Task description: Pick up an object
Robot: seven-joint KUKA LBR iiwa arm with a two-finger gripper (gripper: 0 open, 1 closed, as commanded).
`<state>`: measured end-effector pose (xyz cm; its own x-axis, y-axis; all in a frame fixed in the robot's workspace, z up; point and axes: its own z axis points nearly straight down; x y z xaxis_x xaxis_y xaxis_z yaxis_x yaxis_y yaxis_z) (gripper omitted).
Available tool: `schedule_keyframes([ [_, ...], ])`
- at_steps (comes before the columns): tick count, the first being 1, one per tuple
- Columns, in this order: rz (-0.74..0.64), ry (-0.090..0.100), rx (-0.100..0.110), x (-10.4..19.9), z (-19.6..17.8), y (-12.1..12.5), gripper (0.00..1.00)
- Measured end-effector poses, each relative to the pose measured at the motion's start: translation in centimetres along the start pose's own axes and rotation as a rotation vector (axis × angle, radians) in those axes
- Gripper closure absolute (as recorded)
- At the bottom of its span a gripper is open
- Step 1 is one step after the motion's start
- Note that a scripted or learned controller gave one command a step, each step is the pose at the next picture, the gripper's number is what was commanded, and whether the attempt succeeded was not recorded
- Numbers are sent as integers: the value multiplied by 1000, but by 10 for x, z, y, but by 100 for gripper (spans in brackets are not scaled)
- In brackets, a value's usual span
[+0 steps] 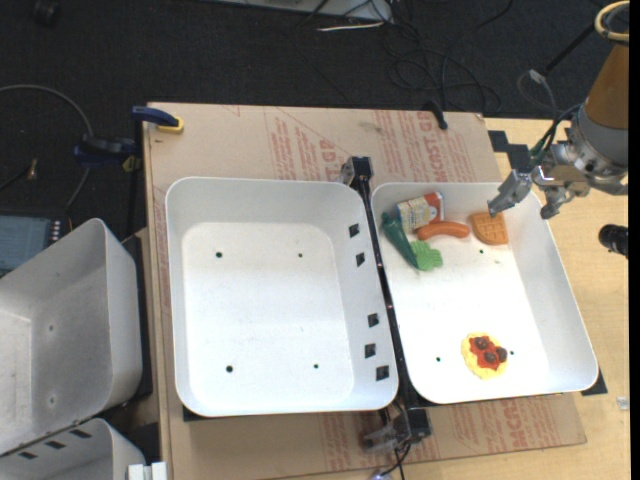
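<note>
Two fingers of the gripper (527, 197) stand spread apart with nothing between them, above the far right edge of the right bin (560, 298). Just beside the nearer finger lies an orange waffle piece (490, 229), then a sausage (442, 231), a small can (419, 209) and a green object (411, 246). Well nearer the camera lies a yellow-and-red pizza toy (485, 354).

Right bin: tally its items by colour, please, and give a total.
Green: 1, the green brush-like piece
Orange: 2, the orange sausage and the orange waffle-like piece
Yellow with red: 1, the pizza-like disc
White with orange: 1, the small carton
Total: 5
</note>
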<state>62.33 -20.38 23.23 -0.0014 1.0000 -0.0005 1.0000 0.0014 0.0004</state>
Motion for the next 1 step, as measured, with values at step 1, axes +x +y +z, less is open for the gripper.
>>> schedule_keyframes([
  [1, -6, -2, -16, 56, -177, -31, 0],
])
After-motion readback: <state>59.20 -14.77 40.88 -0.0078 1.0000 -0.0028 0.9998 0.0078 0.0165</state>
